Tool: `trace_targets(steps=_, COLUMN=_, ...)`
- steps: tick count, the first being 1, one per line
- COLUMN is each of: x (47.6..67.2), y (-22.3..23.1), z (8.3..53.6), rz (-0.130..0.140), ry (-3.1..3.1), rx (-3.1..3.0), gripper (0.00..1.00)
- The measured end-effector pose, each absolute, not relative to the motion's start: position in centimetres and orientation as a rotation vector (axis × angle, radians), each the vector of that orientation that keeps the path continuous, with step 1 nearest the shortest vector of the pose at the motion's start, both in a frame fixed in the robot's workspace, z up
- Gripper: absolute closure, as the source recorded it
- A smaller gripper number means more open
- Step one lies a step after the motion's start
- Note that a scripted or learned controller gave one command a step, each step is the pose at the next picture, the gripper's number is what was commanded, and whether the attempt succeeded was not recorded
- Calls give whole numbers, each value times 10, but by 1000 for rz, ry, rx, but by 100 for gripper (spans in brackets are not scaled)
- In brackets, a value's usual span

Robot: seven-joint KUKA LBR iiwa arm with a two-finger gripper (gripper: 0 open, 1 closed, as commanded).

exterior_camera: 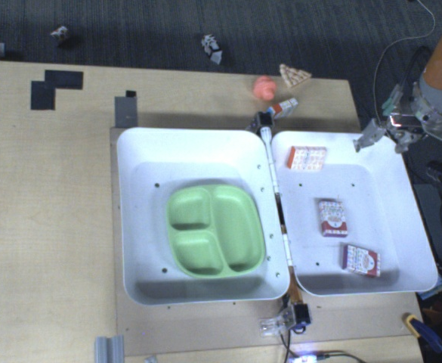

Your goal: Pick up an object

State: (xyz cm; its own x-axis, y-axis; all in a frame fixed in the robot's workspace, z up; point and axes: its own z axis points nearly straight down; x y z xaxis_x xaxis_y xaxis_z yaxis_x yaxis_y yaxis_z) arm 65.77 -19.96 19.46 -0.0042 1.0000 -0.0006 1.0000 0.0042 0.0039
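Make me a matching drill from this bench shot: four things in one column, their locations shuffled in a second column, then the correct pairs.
Things:
1. green divided tray
2. pink ball
3. light card pack
4. end effector

Places:
A. over the right bin's far right corner
B. lying in the left bin
C. on the bench beyond the bins
D. inside the right bin, by its far edge

Pairs: 1-B, 2-C, 3-D, 4-A
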Motion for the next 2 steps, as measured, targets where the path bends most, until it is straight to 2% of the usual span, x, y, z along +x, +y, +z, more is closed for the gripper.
trace_targets(steps=1, x=656, y=-170, z=92, rz=2, ry=2229, rx=2215, gripper=0)
trace_targets(steps=2, x=588, y=-123, z=86, rz=6, ry=2222, rx=2216, gripper=0)
